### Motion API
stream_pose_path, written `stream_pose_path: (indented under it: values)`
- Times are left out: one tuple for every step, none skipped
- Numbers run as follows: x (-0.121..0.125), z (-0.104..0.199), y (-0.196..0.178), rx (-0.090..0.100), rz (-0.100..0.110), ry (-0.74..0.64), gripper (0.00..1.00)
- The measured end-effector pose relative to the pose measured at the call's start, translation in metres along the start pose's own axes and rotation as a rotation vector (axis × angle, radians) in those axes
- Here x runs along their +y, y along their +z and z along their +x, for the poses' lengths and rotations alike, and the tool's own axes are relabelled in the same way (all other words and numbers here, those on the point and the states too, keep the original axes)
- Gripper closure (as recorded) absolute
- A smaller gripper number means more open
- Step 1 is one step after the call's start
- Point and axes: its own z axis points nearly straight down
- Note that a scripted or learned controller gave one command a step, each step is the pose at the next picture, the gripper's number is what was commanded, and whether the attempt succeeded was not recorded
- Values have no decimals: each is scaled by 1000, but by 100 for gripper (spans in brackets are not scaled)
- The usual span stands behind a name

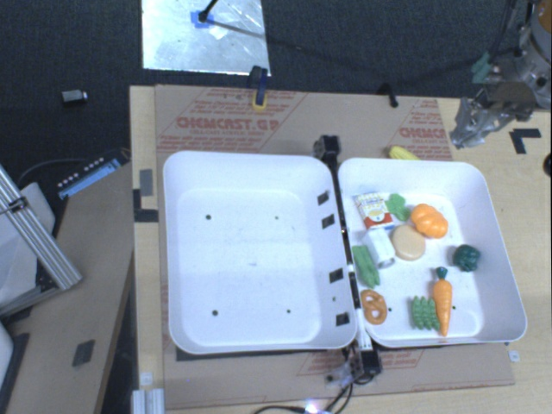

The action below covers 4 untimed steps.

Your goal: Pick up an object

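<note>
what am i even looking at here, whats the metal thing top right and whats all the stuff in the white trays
This is one picture from a camera fixed above a workbench, looking down at a slant. The metal thing at the top right is the gripper of a robot arm, a claw for picking things up. It hangs above the bench, outside the trays, and nothing can be seen between its fingers.

On the bench sit two shallow white bins side by side. The left bin shows only its white floor. The right bin holds toy food: a carrot, a pretzel, a small orange pumpkin, a tan round piece, a dark green lump, a small printed carton and a few green pieces. A yellow item lies on the bench just behind that bin. The arm's job is to pick up one object.
</note>
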Motion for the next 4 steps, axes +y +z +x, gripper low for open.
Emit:
stream_pose_path:
  values:
    - [15, 5, -30, 1, -6, -3, 100]
    - [81, -12, -24, -1, -8, -1, 100]
    - [67, 1, -75, 1, -10, -5, 100]
    - [20, 33, -85, 3, -6, -6, 100]
